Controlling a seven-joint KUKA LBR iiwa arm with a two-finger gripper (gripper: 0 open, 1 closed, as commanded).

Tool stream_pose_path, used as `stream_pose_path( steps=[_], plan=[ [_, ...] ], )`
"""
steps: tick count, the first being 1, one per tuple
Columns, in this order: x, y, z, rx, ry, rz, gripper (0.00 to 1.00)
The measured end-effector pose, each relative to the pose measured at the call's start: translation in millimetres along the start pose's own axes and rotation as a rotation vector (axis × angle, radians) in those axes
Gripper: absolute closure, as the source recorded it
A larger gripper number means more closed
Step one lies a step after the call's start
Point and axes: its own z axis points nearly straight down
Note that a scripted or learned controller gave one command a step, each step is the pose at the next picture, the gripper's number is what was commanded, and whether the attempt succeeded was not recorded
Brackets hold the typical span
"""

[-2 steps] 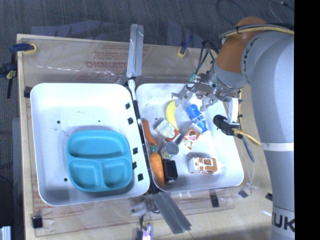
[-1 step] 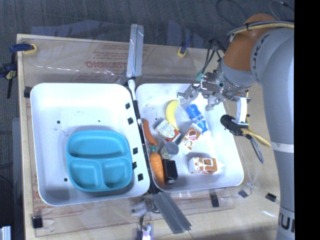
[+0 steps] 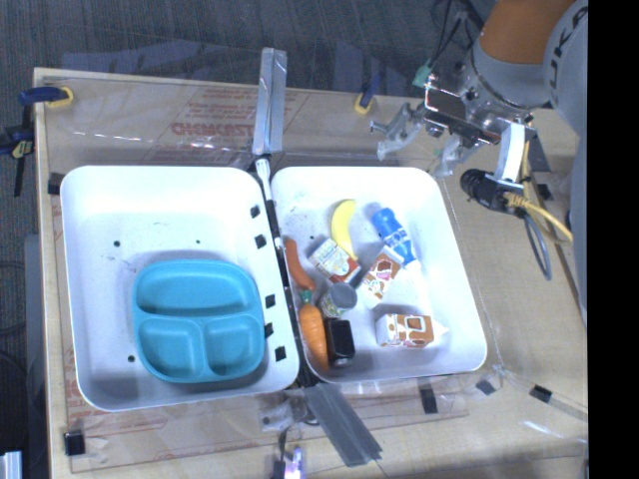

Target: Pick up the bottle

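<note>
The bottle [image 3: 392,236] lies in the right bin [image 3: 451,228], near and left of the tool [image 3: 419,138]. Its long axis runs far-left to near-right, cap far-left. The tool hangs open, gripping nothing.

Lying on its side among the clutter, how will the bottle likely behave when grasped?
The bottle lies flat, so it may roll. Its smooth plastic probably slips. The banana and a carton crowd it, so the claw may nudge them.

the bottle [image 3: 392,238], clear with a blue label, lies on its side in the right bin [image 3: 454,228], beside the banana [image 3: 343,224].
</note>
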Motion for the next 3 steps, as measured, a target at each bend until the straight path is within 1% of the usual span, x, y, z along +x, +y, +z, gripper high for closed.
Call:
stream_pose_path(
  steps=[1,2,3],
  plan=[
    [20.6,9.0,18.4,0.004,0.0,-0.155,0.0],
    [-31.1,50.3,102.4,0.005,0.0,0.127,0.0],
    [-29.2,55.8,140.3,0.005,0.0,0.209,0.0]
  ],
)
